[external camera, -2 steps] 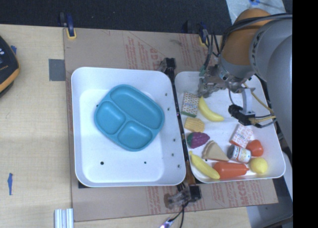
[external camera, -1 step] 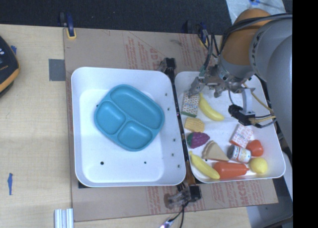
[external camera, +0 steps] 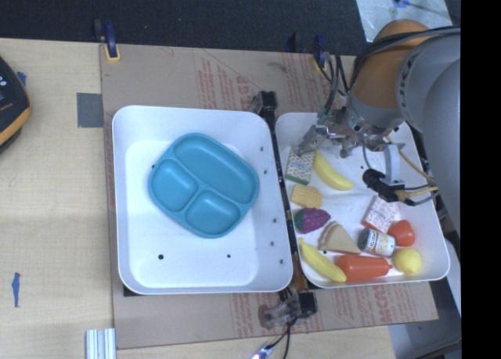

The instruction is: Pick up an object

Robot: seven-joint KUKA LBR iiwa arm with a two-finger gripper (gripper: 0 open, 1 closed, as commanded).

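Arm: grey body with orange band (external camera: 391,41) enters from the right, wrist over the far end of the right bin (external camera: 438,267).
Pincer (external camera: 330,135): low over the right bin's far-left corner; dark metal parts splay out to either side, but whether it is spread or closed, cannot tell. Nothing seen held in it.
Nearest objects: yellow banana (external camera: 332,174) lies just beside and below the pincer, slanting down to the right; small patterned packet (external camera: 299,167) just left of that banana, near the bin's left wall.
Mid bin: corn cob (external camera: 306,195), purple grapes (external camera: 311,219) under it, tan wedge (external camera: 337,237) to their right.
Near end: second banana (external camera: 322,262), red-orange sausage shape (external camera: 362,268), lemon (external camera: 407,260), small bottle (external camera: 376,242), tomato (external camera: 401,231), pink-white card (external camera: 381,213); all well apart from the pincer.
Left bin (external camera: 129,193): holds a blue divided plate (external camera: 203,184), tilted askew.
Worktop (external camera: 47,217): pale wood, brown board under both bins.
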